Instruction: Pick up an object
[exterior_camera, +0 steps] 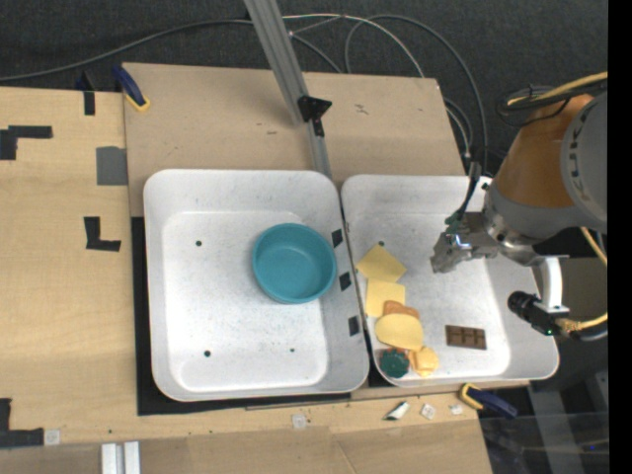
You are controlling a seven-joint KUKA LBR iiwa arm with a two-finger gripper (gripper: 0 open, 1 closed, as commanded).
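So the claw (446, 256) hangs over the right bin (415, 200), and honestly I can't tell how it's set from this angle. Nothing visible in it. Left of it, near, sits a yellow piece (380, 264) topping a pile of yellow and orange bits; the brown chocolate bar (465, 338) lies below it. The teal bowl (293, 263) sits well off left, in the left bin (178, 265).

Objects on inspection: loose items across two white bins.
A teal bowl (293, 263) sat upright in the left bin (178, 265), toward its 3 o'clock side. In the right bin (415, 200), yellow and orange foam pieces (390, 299) lay clustered along the 9 o'clock wall, a small teal round piece (394, 363) at 7 o'clock, and a flat brown chocolate bar (465, 338) near 5 o'clock.
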